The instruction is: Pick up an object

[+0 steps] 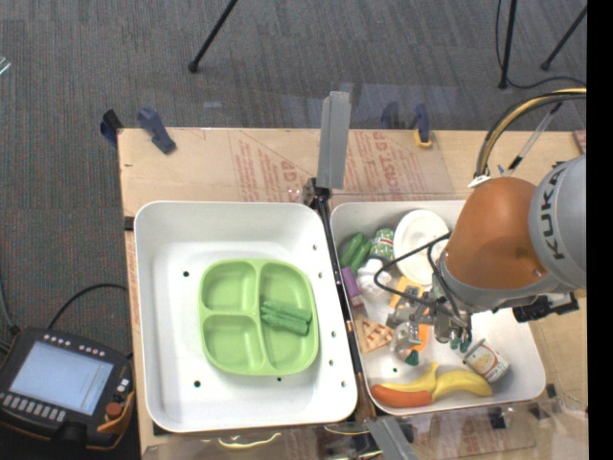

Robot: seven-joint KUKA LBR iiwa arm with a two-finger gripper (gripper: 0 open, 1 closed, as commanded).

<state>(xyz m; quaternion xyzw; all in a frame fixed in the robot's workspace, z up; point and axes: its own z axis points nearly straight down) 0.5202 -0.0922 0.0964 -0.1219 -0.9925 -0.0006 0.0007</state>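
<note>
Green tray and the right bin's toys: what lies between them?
In the camera view, the bins' adjoining white rims lie between the green tray and the toys.

A teach pendant [59, 383] with a lit screen sits at lower left, its cable [67, 307] looping across grey carpet [239, 56]. Tripod legs [218, 25] stand behind the cardboard-topped bench [239, 166] — blue clamps [153, 128] grip its far edge (one orange).

Two white bins [153, 257], one green tray [225, 343], one banana [465, 383], one can [486, 360].
</note>
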